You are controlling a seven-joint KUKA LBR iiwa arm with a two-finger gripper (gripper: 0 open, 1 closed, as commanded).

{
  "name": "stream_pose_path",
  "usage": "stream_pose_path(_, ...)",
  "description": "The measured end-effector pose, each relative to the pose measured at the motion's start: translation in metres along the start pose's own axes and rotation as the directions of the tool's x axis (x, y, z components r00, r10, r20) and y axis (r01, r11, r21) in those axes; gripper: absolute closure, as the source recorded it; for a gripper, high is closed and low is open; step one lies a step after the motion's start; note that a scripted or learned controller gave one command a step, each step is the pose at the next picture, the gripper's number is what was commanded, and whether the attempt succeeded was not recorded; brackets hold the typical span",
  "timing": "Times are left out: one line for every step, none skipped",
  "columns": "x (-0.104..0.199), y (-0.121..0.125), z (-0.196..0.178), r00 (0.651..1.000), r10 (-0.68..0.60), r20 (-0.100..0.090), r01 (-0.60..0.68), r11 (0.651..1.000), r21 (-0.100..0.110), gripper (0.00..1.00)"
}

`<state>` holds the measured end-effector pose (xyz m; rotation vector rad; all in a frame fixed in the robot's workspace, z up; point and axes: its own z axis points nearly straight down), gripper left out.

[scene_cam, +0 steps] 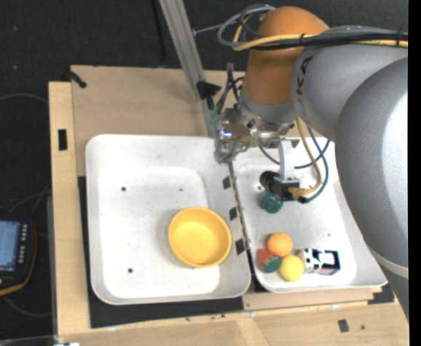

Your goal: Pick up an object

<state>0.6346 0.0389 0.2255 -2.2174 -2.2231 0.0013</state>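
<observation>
My gripper (228, 148) hangs over the top end of the wall between the two bins, under the orange wrist band. A yellow bowl (200, 236) rests upright in the left bin (124, 171), near its lower right corner. In the right bin (340, 215) a small teal object (271, 203) lies just below and to the right of the gripper. Farther down sit an orange ball (280, 244), a yellow ball (292, 268), a small red and green piece (267, 263) and a black and white block (320, 261), close together. Nothing is seen held.
The arm's large grey body covers the right bin's upper right part. A slanted metal rail (182, 42) rises behind the bins. A handheld pendant with a screen (1, 254) lies off the bench at the left.
</observation>
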Motion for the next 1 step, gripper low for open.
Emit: stream_pose_path(0.0495,0.0123,-0.0087,1.0,-0.004,-0.001,0.004,1.0,-0.004,1.0)
